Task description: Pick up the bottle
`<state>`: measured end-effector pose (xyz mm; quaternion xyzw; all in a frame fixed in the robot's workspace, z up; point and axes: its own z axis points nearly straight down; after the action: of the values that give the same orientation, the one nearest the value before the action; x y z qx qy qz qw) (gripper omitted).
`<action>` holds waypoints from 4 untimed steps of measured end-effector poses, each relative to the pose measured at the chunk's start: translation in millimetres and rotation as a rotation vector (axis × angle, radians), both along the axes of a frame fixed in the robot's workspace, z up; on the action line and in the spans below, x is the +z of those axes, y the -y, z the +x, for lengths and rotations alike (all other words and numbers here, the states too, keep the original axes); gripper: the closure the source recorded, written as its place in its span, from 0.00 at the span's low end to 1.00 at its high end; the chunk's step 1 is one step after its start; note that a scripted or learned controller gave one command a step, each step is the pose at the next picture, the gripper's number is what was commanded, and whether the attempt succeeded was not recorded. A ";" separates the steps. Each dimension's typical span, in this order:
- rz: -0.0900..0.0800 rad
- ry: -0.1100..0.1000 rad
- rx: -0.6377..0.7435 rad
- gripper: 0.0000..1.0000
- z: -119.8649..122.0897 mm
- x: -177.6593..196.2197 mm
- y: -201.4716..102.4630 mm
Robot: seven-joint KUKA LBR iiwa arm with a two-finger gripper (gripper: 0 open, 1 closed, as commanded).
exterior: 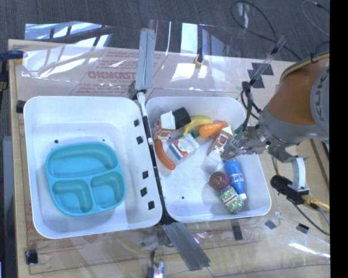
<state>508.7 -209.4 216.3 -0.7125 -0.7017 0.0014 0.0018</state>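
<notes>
The bottle [236, 177] is blue with a pale top end. It lies on its side near the right wall of the right bin [188, 204], running roughly from far to near. My gripper [234, 149] hangs right over the bottle's far end, at the tip of the grey arm with the orange band [296, 100] that comes in from the right. The bottle rests on the bin floor, and its far tip is partly hidden by the gripper.
Crowding the bottle are a brown round object [218, 180] on its left, a green packet [233, 199] at its near end and a white-and-red box [219, 145] beside the gripper. Farther in lie a carrot [212, 129], banana [197, 121], carton [182, 147] and sausage [164, 154]. The left bin holds a blue divided tray [84, 177].
</notes>
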 end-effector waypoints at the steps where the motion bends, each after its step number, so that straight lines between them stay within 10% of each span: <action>1: 0.000 0.000 0.000 0.00 0.0 0.0 0.1; 2: -0.002 0.004 -0.206 0.00 -8.6 141.2 -8.8; 3: -0.001 -0.001 -0.101 0.00 11.1 3.9 -10.8; 4: -0.003 0.003 -0.122 0.00 18.0 -0.6 -7.2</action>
<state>526.8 -202.2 215.7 -0.7539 -0.6569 0.0012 0.0001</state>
